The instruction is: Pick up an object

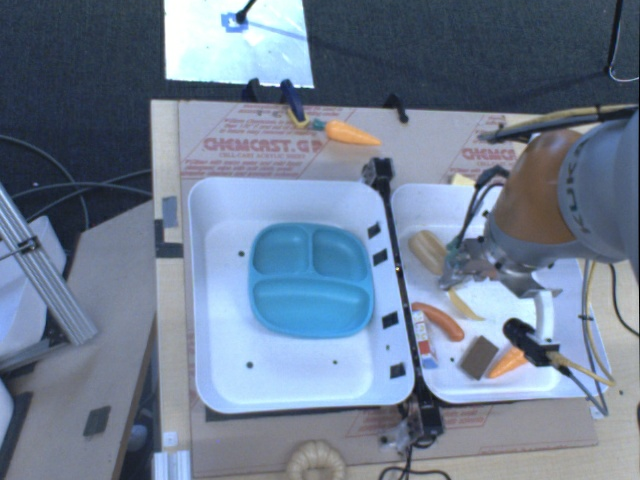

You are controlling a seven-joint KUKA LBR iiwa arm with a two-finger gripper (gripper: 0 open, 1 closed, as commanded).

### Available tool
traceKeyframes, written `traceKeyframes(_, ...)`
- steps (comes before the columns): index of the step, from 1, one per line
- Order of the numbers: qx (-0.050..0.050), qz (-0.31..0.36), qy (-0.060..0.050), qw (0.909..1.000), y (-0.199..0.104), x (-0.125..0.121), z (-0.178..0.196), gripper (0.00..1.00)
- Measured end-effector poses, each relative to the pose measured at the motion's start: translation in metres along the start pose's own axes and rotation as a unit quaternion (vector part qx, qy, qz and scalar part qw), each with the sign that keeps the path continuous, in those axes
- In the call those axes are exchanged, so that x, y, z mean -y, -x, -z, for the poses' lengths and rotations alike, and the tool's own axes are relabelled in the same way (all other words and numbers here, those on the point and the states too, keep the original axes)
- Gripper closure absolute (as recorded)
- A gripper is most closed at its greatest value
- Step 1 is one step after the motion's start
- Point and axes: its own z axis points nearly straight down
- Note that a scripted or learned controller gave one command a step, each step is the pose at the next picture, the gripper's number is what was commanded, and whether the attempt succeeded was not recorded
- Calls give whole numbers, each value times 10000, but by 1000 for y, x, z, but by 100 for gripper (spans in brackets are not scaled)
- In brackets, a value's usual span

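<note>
My gripper [457,268] hangs low in the right bin [560,383], near its left-centre. Just left of it lies a tan bread roll [427,250], and a pale yellow fry [464,305] lies just below it. Further forward are a red sausage [440,321], a brown block [479,357], an orange carrot piece [507,362] and a small red-and-white tube [427,347]. The wrist hides the bin floor behind the gripper. I see nothing lifted off the bin floor.
The left bin [220,368] holds a blue divided plate [310,278]. A second carrot [346,133] lies on the cardboard behind the bins beside a blue clip [292,99]. Black clamps [380,173] line the divider between the bins. Cables trail at the right bin's front-right corner.
</note>
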Motion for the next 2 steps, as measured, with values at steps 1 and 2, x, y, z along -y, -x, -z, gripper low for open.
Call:
traceKeyframes(1, -14, 1, -87, 10000, 6, -2, 44, 100)
traceKeyframes(2, -16, 7, -82, 10000, 2, -3, 89, 100)
